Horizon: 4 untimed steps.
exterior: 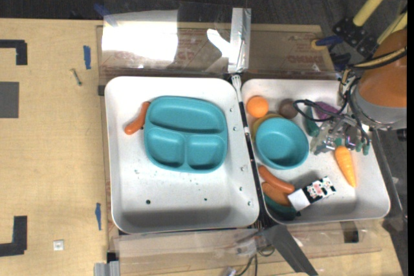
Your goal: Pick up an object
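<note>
The left bin holds a blue divided plate with an orange hot dog touching its left side. In the right bin sit a blue bowl, an orange ball and a carrot. The claw is low, just above the carrot's top, so I think it is reaching to grab. Next it must close on the carrot. I cannot tell how wide it is open, or if it holds anything.

Left bin: divided tray, sausage at its left. Right bin: bowl centre-left, ball behind it, carrot to its right.
</note>
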Each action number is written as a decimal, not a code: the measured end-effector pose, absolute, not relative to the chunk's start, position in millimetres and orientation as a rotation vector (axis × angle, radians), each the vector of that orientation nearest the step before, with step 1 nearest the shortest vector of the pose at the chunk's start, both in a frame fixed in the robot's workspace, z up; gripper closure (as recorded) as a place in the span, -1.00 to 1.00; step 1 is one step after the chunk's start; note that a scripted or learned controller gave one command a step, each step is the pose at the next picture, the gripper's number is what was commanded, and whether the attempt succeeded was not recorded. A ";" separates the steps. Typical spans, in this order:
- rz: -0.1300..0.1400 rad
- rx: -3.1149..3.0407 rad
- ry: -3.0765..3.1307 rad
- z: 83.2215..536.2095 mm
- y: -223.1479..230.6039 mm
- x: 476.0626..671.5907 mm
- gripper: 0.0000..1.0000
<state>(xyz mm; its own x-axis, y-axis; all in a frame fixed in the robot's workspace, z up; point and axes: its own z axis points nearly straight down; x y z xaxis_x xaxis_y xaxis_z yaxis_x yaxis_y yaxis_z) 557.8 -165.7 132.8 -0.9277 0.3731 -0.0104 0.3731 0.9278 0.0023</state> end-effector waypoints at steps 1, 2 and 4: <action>-0.003 0.732 3.041 257.4 -225.2 586.5 1.00; -0.001 0.732 3.049 252.9 -223.7 585.4 -1.00; -0.003 1.038 2.940 117.9 -223.2 543.0 1.00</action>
<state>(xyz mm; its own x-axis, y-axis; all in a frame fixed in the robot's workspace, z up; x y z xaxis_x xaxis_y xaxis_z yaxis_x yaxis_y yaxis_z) 543.0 -223.2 117.9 -0.7779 0.6279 -0.0228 0.6280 0.7782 0.0063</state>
